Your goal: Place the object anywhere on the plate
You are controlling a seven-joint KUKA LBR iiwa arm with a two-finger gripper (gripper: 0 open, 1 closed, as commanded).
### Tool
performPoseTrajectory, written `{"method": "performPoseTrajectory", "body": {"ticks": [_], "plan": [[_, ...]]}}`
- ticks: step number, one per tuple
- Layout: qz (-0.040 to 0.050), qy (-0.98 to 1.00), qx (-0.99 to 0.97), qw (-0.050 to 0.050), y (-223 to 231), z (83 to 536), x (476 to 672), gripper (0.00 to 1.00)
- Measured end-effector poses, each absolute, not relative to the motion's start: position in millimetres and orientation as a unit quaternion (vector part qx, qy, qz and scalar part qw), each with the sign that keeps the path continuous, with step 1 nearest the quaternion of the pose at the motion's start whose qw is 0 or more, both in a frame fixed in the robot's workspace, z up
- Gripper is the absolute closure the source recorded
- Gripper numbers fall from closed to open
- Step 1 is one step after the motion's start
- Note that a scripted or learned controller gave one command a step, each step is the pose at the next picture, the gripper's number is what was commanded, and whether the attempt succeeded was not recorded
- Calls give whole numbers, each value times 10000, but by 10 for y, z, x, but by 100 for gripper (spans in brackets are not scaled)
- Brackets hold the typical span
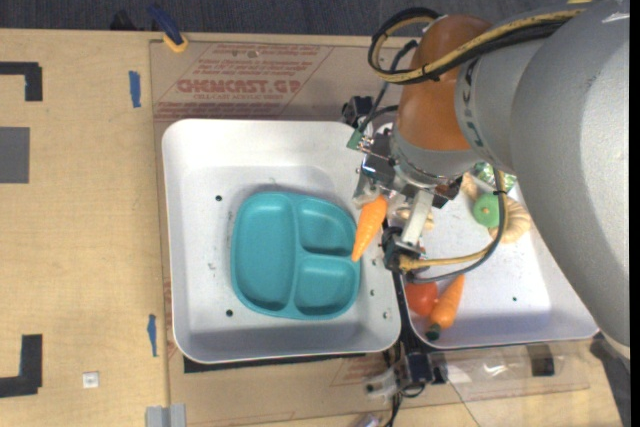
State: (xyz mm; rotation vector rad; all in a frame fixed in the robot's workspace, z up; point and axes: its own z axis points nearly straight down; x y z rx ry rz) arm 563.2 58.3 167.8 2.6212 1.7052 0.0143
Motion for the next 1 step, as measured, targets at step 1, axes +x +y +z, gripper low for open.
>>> {"method": "performPoseTrajectory", "body": {"ticks": [1], "plan": [[1,5480,8365,6,645,1600,5592,0]]}}
